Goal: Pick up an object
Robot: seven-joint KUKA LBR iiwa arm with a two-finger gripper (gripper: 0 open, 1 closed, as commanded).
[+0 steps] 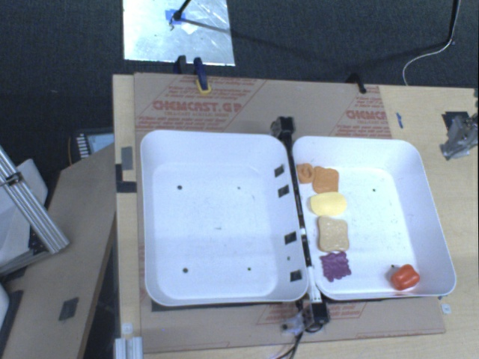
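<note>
Overhead, slanted view of a tan bench (314, 99) bearing two shallow white plastic bins side by side. I read this as the start of the pick: nothing is lifted, and an object has yet to be chosen and approached.

A grey metal gripper (458, 137) sits at the far right edge of the scene, outside the right bin (419, 155) and above the bench. It is small and partly cut off, so I cannot tell how far open it is or whether it has hold of anything.

The candidates all lie in the right bin. Five form a column close to its left wall, running far to near:
- a small round orange piece (304, 173), touching or just beside
- a flat orange-brown square piece (325, 179)
- a pale yellow oval piece (328, 204)
- a tan, bread-like square slab (333, 234)
- a purple, bumpy grape-like cluster (336, 265)

A rounded red-orange piece (405, 277) lies apart from them in the near right corner.

As I judge it, the next move calls for carrying the gripper left and nearer, over the bin, then lowering onto one object. The column pieces crowd each other and the left wall, where black clips (288, 200) join the bins. The red-orange piece has open floor to its left but hugs the corner walls. The middle of the bin floor is open for descent. The left bin (150, 144) holds no candidates.
</note>
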